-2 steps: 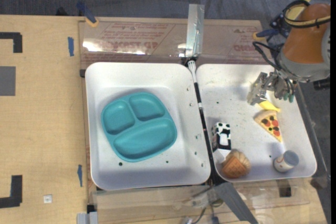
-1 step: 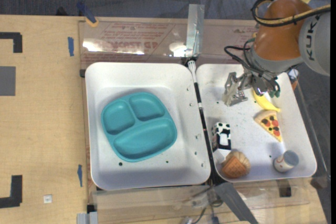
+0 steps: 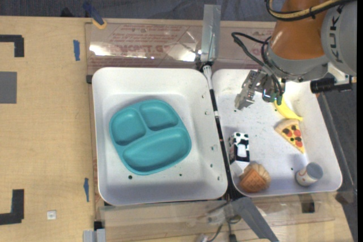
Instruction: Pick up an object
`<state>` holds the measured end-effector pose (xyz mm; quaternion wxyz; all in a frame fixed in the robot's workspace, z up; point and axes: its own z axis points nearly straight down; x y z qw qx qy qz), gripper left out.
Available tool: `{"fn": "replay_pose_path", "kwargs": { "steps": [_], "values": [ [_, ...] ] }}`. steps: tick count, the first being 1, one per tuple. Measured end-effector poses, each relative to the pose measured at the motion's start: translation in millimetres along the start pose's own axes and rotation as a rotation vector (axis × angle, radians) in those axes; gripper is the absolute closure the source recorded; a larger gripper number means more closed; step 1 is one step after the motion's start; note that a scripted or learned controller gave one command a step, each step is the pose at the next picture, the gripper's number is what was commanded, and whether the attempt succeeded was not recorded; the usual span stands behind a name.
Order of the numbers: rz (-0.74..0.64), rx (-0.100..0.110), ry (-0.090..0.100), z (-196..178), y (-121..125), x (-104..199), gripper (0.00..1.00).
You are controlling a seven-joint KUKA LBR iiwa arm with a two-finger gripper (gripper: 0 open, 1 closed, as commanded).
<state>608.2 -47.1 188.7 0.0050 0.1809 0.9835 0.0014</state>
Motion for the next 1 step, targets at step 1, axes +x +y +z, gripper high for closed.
{"fn": "replay_pose_path", "kwargs": {
  "steps": [1],
  "values": [
    [-0.287,0.002,0.006,2.0,-21.0,55.8,1.0]
  ]
}}
